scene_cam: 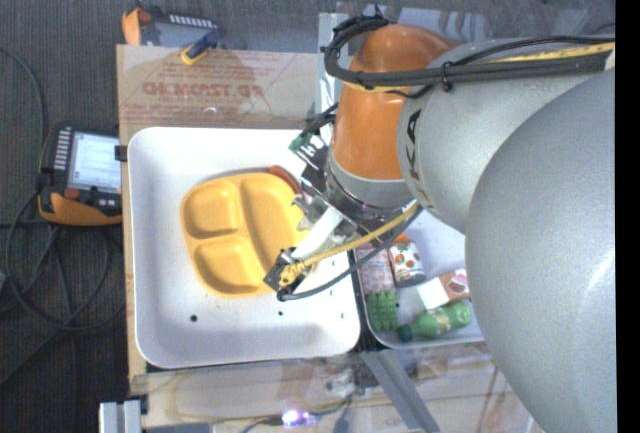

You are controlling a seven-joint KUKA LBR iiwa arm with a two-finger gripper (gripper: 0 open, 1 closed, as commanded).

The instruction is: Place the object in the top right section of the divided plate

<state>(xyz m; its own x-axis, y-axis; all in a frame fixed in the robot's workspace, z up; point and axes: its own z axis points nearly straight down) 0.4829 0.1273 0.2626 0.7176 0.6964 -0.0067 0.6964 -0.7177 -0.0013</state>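
Observation:
A yellow divided plate (235, 231) lies in the left white bin (160, 321), with three sections showing. My gripper (303, 218) hangs over the plate's right edge, largely hidden under the grey and orange wrist. A small reddish-brown thing (284, 178) peeks out at the plate's upper right rim, right beside the gripper; I cannot tell what it is or whether it is held.
The right bin (375, 331) holds several items: a green bottle (438, 320), a green block (383, 306), a white block (432, 293) and a red-printed packet (405, 261). The arm covers most of that bin. A cardboard sheet (210, 91) lies behind the left bin.

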